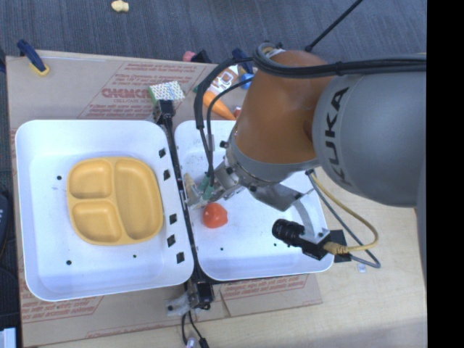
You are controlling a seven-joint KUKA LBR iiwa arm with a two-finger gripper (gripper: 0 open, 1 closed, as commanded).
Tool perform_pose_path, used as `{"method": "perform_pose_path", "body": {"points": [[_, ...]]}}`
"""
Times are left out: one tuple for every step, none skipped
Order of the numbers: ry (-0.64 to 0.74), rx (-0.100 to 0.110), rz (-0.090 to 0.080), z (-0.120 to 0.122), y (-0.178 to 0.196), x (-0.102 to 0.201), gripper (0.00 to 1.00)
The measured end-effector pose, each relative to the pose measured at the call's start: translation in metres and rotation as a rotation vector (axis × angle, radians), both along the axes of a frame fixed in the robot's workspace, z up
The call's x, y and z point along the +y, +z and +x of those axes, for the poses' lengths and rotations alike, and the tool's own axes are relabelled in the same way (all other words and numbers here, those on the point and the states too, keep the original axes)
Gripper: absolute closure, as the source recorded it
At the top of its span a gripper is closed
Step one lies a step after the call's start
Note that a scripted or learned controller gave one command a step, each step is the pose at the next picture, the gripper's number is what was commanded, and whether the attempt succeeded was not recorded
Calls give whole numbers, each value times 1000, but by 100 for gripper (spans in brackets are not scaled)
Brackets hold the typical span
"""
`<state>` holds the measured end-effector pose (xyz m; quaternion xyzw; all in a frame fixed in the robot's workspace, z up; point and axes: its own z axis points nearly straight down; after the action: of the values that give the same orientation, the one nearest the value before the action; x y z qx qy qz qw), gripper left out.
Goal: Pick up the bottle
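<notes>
My tool (206, 188) hangs low at the right bin's (254, 267) left wall; its grip I cannot tell. No bottle is identifiable; a red object (214, 215) lies just below it.

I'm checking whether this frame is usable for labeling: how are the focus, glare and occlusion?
Camera view: evenly lit, slightly soft overall; mild glare on the orange wrist band; the arm hides much of the right bin; the yellow plate and small red object read clearly.
</notes>
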<state>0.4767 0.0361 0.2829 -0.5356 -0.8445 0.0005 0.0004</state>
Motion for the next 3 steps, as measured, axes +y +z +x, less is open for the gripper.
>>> {"method": "perform_pose_path", "body": {"points": [[105,4,0,-1,-10,30,100],[213,4,0,-1,-76,37,100],[1,0,0,0,14,-27,100]]}}
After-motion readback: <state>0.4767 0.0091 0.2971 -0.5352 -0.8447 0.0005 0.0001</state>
